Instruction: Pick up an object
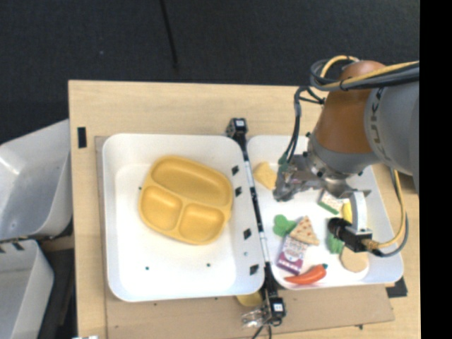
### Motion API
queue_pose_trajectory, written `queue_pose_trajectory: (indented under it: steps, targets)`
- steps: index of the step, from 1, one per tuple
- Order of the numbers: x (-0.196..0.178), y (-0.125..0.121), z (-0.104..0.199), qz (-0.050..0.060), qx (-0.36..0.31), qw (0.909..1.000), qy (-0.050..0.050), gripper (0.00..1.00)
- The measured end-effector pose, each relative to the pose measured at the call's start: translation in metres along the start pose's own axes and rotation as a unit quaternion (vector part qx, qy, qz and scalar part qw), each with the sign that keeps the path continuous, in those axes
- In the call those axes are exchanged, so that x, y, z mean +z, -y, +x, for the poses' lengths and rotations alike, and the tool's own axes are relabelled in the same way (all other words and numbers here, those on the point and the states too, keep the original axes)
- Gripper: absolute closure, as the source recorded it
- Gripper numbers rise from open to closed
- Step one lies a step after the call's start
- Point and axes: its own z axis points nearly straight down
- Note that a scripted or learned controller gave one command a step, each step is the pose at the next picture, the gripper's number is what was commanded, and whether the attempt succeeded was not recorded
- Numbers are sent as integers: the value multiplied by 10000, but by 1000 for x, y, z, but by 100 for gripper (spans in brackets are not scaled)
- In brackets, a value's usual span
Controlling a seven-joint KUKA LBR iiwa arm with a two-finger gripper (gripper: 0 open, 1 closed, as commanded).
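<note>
Arm: nearest my camera, the grey arm point(385, 129) with its orange band reaches in from the right and hangs over the right bin point(378, 274).
Claw: the gripper point(288, 188) sits low near the left side of that bin, just beside a pale yellow piece point(265, 175). From this angle I cannot tell how far it is open, and I see nothing held in it.
Candidates: a green piece point(282, 224), a pizza-slice toy point(305, 230), a purple packet point(291, 254), a red pepper point(307, 276), a tan disc point(355, 261) and a small white-and-green item point(329, 203) all lie in the right bin, several touching or crowded together.
Left bin: the left bin point(127, 267) holds 1 yellow divided plate point(186, 199).
Step in hand: I judge the claw is lining up on a target, most likely the pale yellow piece or the green piece.
Doing it well: I would centre over 1 item only, come straight down, stay off the divider wall point(253, 203), and avoid the packed cluster where 2 things could jam.
Risk: the pale yellow piece lies close to the wall, so a finger may catch there.
Writing: the packet carries print too small to read; partial lettering on the arm is not legible.
</note>
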Motion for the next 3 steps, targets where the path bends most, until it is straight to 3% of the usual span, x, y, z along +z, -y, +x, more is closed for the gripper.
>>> queue_pose_trajectory:
  steps: [1,2,3]
  targets:
    - [-212,4,40,-69,8,10000,7,100]
    - [-128,53,54,71,42,10000,13,100]
    - [-174,37,142,5,-10,10000,2,100]
